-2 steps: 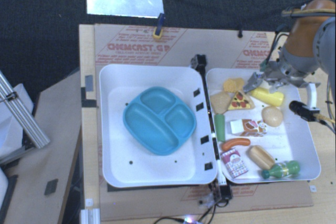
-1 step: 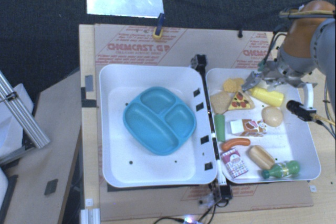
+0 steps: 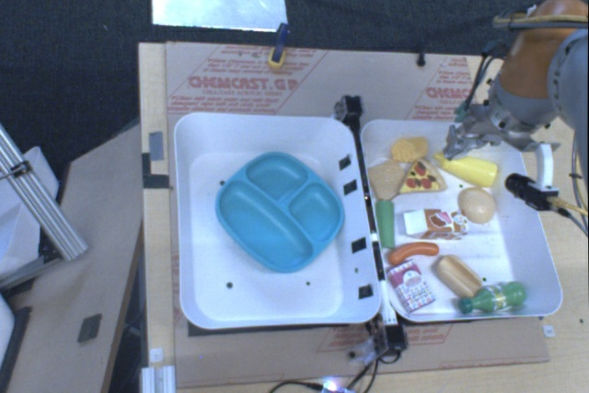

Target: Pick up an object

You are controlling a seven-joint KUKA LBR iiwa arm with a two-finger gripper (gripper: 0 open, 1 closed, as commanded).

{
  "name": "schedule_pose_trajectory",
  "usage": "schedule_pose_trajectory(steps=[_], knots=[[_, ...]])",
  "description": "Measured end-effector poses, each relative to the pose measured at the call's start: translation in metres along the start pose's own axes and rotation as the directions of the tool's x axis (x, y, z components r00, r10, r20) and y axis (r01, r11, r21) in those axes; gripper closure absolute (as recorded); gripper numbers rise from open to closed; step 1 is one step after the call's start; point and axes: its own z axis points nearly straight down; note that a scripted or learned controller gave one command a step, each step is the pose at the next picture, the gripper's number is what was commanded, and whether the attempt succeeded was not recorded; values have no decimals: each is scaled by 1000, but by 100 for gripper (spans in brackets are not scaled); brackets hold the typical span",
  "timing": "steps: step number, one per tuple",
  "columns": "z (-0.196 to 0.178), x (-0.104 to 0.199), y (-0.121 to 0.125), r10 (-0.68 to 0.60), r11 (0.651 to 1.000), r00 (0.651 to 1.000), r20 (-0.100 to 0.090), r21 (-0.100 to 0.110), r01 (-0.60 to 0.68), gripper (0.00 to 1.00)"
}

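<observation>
The right bin [image 3: 543,276] holds several toy foods: a yellow chip [image 3: 409,148], a tan bread wedge [image 3: 386,179], a pizza slice [image 3: 421,177], a yellow bottle [image 3: 469,169], a beige egg [image 3: 477,204], a green stick [image 3: 384,223], a red-and-white carton [image 3: 436,223], a sausage [image 3: 414,252], a bread roll [image 3: 457,274], a red packet [image 3: 412,286] and a green bottle [image 3: 492,297]. My gripper [image 3: 457,143] hangs at the bin's far side, just above the yellow bottle's left end. Nothing shows between its fingers.
The left bin [image 3: 198,290] holds a blue sectioned plate [image 3: 279,210]. A black hinge strip [image 3: 361,198] runs between the bins. A yellow clip [image 3: 277,58] sits on the cardboard behind them. A metal rail [image 3: 37,207] stands at the far left.
</observation>
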Motion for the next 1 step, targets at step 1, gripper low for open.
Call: schedule_pose_trajectory(steps=[1], knots=[[-54,1,13,-2,1000,1000,-2,7,2,100]])
